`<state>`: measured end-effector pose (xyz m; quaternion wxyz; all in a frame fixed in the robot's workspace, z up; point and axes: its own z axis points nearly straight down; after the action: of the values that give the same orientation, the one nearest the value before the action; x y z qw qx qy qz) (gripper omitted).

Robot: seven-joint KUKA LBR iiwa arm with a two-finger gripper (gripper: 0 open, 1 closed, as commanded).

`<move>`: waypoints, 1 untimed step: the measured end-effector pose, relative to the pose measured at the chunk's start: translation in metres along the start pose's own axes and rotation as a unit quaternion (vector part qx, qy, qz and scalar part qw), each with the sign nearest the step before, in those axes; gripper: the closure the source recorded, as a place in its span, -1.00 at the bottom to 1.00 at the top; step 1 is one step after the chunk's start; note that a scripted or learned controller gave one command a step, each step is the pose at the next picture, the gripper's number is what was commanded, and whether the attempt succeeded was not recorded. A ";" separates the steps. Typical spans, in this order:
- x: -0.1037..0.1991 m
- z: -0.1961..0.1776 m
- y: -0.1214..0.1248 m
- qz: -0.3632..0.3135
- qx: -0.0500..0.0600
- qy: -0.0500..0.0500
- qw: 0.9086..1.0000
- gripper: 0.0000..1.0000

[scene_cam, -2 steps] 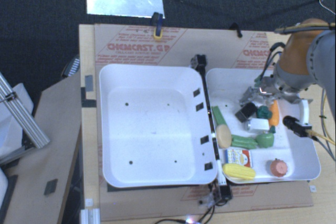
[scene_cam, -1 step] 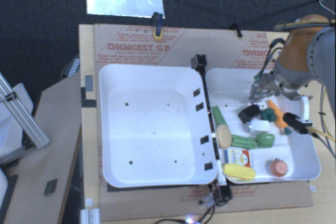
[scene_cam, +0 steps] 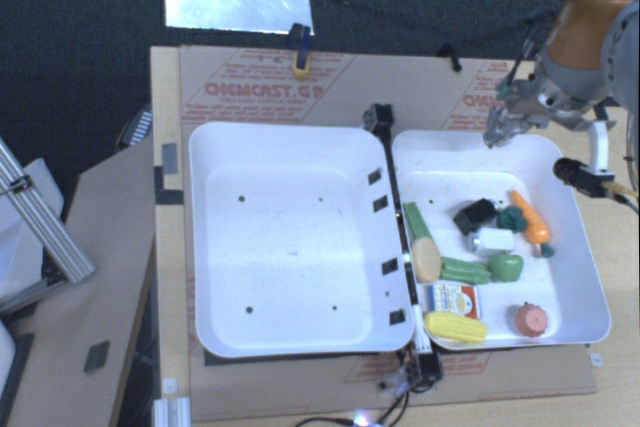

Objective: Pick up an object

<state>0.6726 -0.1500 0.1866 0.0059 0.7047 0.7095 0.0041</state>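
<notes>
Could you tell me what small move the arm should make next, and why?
Probably shift the end effector toward the near side of the right bin and lower it over the carrot. It hovers at the bin's far rim with nothing under it, while the toys lie nearer the camera.

One fixed camera looks down at a slant from above the bench (scene_cam: pixel 300 80), fairly far back, taking in both bins (scene_cam: pixel 290 235).
</notes>
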 end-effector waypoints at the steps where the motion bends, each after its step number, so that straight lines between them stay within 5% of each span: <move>1: 0.032 -0.142 0.001 -0.001 -0.003 0.000 1.000 1.00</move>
<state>0.6715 -0.1175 0.3288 0.0082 0.7040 0.7101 0.0064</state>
